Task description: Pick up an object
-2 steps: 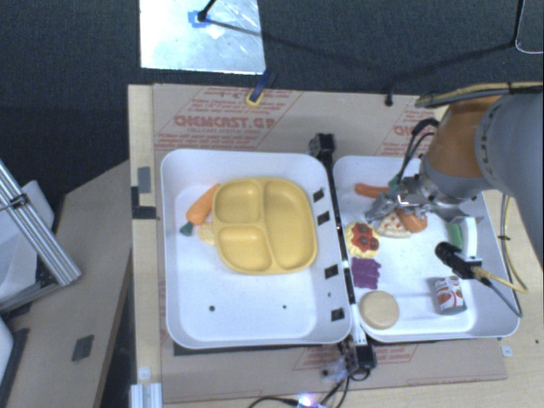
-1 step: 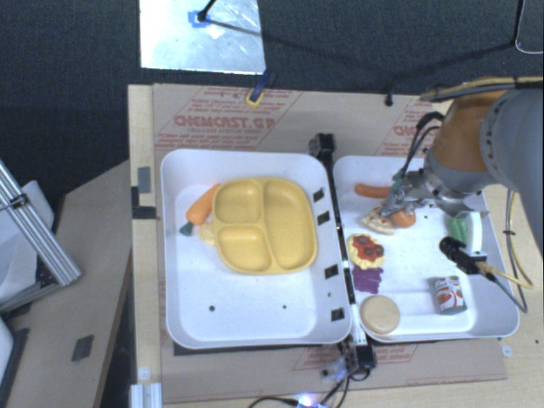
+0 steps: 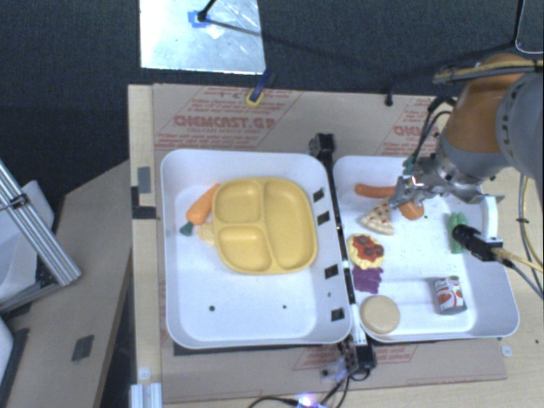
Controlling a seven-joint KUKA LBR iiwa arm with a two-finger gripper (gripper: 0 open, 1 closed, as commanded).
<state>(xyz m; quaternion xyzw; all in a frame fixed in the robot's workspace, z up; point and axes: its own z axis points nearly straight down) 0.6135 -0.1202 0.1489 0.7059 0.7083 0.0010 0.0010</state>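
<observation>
Down at the gripper point(image 3: 410, 195), low in the right bin point(image 3: 501, 313), something small and orange-red point(image 3: 413, 210) sits right at the tip, but from here I cannot tell whether it is gripped or how the tool is set. At its nine o'clock lies a sausage point(image 3: 374, 190), at seven a pizza slice point(image 3: 379, 220) just beside it, and farther toward six a round pizza point(image 3: 366, 248), a purple piece point(image 3: 367, 279), a tan disc point(image 3: 380, 314) and, at five, a small can point(image 3: 448, 294). Nothing looks lifted yet, so I'd judge the pick barely begun: securing and raising one object remain.
</observation>
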